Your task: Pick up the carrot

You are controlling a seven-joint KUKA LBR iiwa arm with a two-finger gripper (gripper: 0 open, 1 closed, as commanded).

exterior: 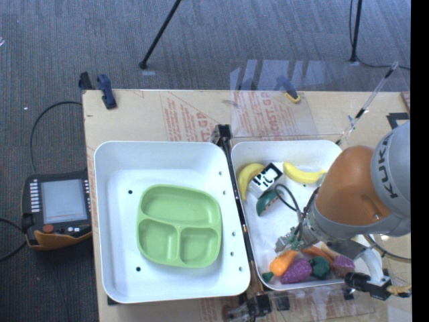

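While the bench (167, 113) bears two white bins, the left bin (110, 180) holds a green tray (179, 226) with three compartments. The arm (355, 186) reaches over the right bin (322, 146), its gripper (293, 237) low at the near end; how far the jaws stand apart cannot be told. Two bananas (249, 175) lie at the far end. The carrot (282, 263) lies just below the gripper, beside purple grapes (299, 271).
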